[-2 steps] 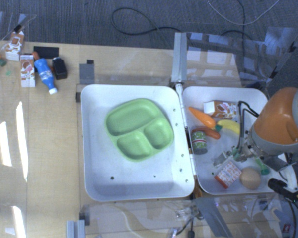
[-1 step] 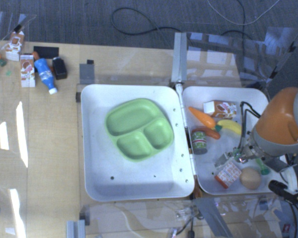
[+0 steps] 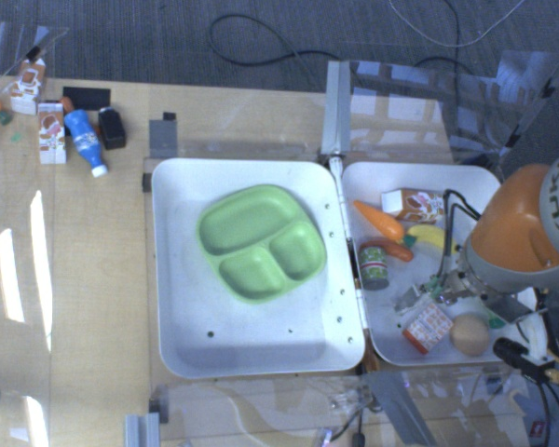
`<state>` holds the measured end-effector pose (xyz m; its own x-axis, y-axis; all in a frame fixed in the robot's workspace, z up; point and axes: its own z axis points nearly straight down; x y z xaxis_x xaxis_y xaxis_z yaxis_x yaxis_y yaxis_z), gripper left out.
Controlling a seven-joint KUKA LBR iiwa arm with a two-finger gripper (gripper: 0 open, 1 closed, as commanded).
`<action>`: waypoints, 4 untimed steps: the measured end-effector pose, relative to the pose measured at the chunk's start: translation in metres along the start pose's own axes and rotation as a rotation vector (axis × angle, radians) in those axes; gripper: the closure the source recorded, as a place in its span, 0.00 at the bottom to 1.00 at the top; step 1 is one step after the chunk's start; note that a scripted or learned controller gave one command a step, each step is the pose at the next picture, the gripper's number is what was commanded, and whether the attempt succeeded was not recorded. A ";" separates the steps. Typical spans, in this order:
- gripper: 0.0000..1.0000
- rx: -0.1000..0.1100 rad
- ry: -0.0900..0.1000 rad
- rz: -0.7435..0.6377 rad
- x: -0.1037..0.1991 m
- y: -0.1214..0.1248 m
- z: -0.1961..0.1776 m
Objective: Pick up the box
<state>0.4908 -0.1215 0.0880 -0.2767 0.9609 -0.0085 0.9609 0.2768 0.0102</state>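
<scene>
Box not yet lifted; arm low over the right bin's near corner.

The box (image 3: 428, 327) lay tilted on the floor of the right bin (image 3: 382, 338), close to its near edge, with an egg (image 3: 469, 334) just beside it toward the right edge. The gripper (image 3: 440, 287) hung just beyond the box; whether it was released or clenched could not be told, and nothing showed in its grasp. Farther in sat a can (image 3: 374, 264), a carrot (image 3: 382, 222) and a carton (image 3: 413, 204). The left bin (image 3: 182, 343) held a green tray (image 3: 260, 242). Grasp and lift remained.
</scene>
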 end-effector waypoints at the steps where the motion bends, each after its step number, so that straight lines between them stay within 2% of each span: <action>1: 0.00 0.008 0.008 -0.053 -0.009 -0.005 -0.004; 3: 0.00 0.002 0.005 -0.036 -0.009 -0.003 0.000; 4: 0.00 0.011 0.006 0.252 -0.060 -0.019 -0.055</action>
<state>0.4882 -0.1843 0.1435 -0.0288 0.9996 -0.0008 0.9996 0.0288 0.0002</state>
